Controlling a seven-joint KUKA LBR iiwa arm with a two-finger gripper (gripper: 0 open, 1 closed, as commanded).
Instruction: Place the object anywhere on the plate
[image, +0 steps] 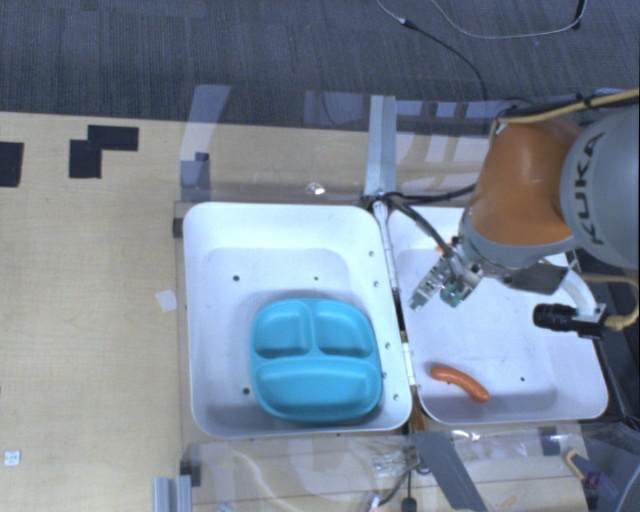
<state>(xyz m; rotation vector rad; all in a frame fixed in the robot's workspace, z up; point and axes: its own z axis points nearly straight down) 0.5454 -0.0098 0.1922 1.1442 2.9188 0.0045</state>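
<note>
Camera view: we see the gripper (440, 288) above the right bin (560, 400), fingers' state unclear; orange sausage (460, 381) at its six o'clock; blue plate (316, 360) in the left bin (215, 300).

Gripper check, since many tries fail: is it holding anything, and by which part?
Nothing is held. The gripper hangs above the right bin, while the orange sausage lies apart on that bin's floor.

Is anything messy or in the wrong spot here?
Nothing is spilled or broken. The orange sausage lies in the right bin, not yet on the blue plate in the left bin. The gripper hovers above it.
</note>
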